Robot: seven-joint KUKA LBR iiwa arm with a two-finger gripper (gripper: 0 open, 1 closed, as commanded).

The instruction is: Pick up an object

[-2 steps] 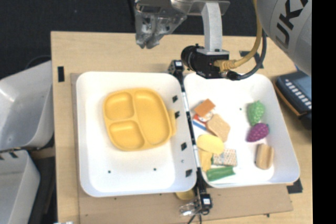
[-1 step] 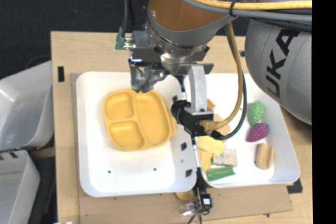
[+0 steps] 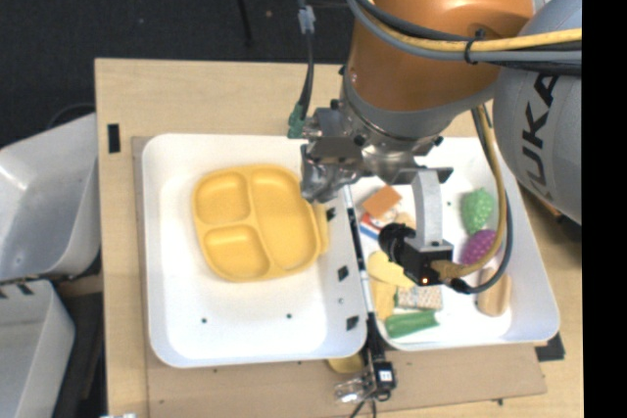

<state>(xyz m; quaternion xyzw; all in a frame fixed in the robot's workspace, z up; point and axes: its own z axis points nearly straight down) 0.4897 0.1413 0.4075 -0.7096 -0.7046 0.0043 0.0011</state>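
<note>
1. Nearest you, a green block (image 3: 411, 324) lies flat in the right bin (image 3: 534, 308).
2. Your likeliest target, the yellow plate (image 3: 257, 222), lies flat in the left bin (image 3: 171, 308). It looks light, stiff and slick, so take its raised right rim.
3. Its longer side seems to run across the bin, with its 3 wells facing up.
4. Your gripper (image 3: 323, 177) hangs over that rim; you cannot tell how far open it is or whether it holds anything.

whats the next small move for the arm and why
Probably a short shift toward the right bin, then down: the gripper hangs over the wall between the bins, beside the rim of the yellow tray, not squarely above anything. The orange block lies closest there.
</note>
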